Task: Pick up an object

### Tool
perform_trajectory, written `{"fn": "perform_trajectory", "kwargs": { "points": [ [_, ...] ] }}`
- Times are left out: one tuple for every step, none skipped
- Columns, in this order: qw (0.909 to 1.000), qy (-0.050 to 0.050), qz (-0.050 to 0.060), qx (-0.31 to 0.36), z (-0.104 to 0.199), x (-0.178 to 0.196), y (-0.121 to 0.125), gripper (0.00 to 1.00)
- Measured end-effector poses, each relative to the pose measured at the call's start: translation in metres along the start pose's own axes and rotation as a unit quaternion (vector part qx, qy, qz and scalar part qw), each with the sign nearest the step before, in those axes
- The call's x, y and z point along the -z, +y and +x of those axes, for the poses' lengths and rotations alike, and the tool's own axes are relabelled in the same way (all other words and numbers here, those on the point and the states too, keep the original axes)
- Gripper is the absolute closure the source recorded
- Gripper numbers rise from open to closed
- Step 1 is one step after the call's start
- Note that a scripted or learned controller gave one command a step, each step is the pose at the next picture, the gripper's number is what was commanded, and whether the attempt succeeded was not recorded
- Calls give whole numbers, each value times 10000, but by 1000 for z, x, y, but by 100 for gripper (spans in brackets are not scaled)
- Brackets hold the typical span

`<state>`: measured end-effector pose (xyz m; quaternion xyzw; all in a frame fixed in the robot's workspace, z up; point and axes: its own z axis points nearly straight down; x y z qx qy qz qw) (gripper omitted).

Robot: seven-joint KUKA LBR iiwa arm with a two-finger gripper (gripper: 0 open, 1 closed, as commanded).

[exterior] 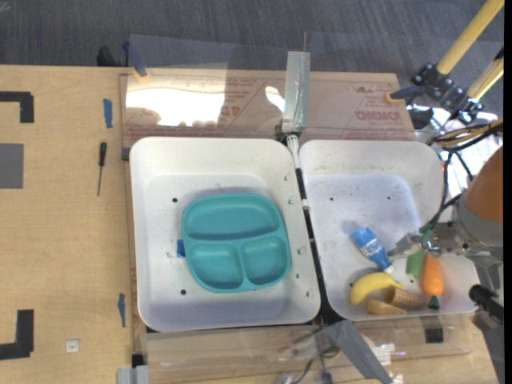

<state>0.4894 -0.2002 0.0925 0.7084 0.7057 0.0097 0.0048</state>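
Spanning the pale wooden surface [56, 238] from the left: a thin dark screwdriver-like tool [101, 166] lying beside the left shallow white bin [152, 238], which carries one teal plastic divided plate [234, 242] with three compartments, set near the bin's middle and lying flat. Next, the right shallow white bin [344, 182], touching the left one along a shared edge, holds the pickable items, all crowded into its near right corner: a small blue and white bottle-like object [370, 246] lying tilted; a yellow toy banana [373, 286] just below it; a tan cone-shaped piece [396, 298] touching the banana's right side; a small green item [414, 262], its shape too small to tell; and an orange toy carrot with a green tip [432, 278] standing nearly upright along the bin's right part. At the far right, the grey arm with an orange band [488, 190] reaches in, and its jaws [418, 242] sit low over the cluster, between the blue bottle and the carrot, just above the green item. Whether the jaws are wide or narrow cannot be told, nor whether anything lies between them. Risks, as judged: the items lie so close together that a closing grip may pinch two at once or nudge the carrot or bottle aside; the rounded banana and carrot could slip out on lifting; the bin's nearby right wall may block one side of the approach.
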Motion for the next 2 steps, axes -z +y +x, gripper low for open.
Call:
{"fn": "perform_trajectory", "kwargs": {
  "points": [
    [10000, -36, -28, -5, -2, 11, 1, 100],
    [9996, -24, 52, -261, 85, 97, 36, 100]
  ]
}}
